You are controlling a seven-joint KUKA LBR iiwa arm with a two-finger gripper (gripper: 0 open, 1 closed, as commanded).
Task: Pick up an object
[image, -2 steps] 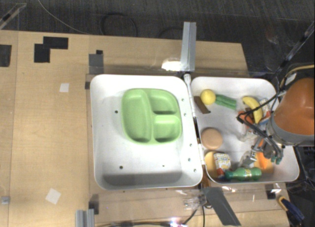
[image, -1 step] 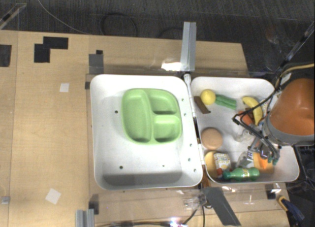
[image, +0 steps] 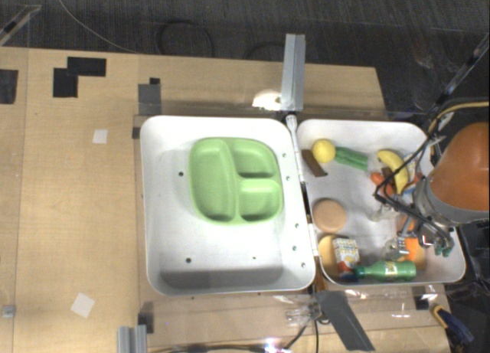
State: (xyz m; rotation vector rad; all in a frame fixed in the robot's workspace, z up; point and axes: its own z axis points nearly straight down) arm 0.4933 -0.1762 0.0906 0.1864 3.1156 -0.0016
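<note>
The right bin (image: pixel 360 131) holds several small items. A yellow lemon (image: pixel 324 151) lies beside a green cucumber-like piece (image: pixel 352 159) at the back. A banana (image: pixel 391 165) rests near the arm. A tan round bun (image: pixel 330 214) sits in the middle, with a small printed carton (image: pixel 346 251) and a green bottle (image: pixel 386 271) along the front wall. My gripper (image: pixel 403 241) hangs low over the bin's right front part, next to an orange item (image: pixel 414 250). Cables and the wrist hide its tip.
The left bin (image: pixel 164 214) carries a green divided plate (image: pixel 234 180). A brown block (image: pixel 312 162) lies by the wall between the bins. The arm's orange band (image: pixel 465 169) overhangs the right bin's right edge. A grey post (image: pixel 293 70) stands behind the bins.
</note>
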